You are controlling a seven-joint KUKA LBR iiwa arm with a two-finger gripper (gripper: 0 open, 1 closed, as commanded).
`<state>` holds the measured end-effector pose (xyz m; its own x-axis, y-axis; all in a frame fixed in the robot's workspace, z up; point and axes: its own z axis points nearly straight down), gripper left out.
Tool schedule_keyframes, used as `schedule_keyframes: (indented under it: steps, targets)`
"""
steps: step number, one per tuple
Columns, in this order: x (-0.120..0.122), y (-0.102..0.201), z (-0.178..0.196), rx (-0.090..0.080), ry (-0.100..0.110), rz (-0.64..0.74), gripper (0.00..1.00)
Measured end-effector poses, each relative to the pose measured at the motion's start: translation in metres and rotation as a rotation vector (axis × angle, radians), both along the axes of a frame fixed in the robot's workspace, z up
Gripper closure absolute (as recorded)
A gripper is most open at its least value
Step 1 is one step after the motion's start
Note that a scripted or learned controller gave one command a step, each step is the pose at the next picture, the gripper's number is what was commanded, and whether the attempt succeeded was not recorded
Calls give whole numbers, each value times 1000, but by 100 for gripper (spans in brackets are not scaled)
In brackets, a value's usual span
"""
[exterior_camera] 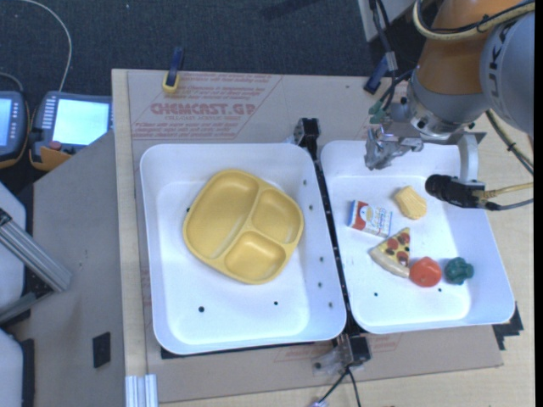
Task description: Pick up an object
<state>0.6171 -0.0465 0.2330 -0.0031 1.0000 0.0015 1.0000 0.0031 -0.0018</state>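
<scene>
Milk carton (369, 217) in right bin (484, 299), below tool (383, 155), apart

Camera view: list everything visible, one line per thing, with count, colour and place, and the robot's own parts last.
Bins: 2, white, side by side on the bench; left bin, right bin.
Divided plate: 1, yellow, in the left bin.
Small carton: 1, white, red and blue, right bin.
Yellow block: 1, right bin, toward the back.
Pizza slice toy: 1, yellow with red, right bin.
Tomato-like toy: 1, red, beside the pizza slice.
Green toy: 1, right of the red one.
Arm: 1, grey and orange.
Claw: 1, above the right bin's back.
</scene>
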Motion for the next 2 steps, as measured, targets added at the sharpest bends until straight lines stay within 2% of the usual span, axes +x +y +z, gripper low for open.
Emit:
schedule_keyframes:
  steps: [1,2]
  targets:
    - [-12,41,3,0,1,-1,100]
    - [-28,103,-3,1,2,3,100]
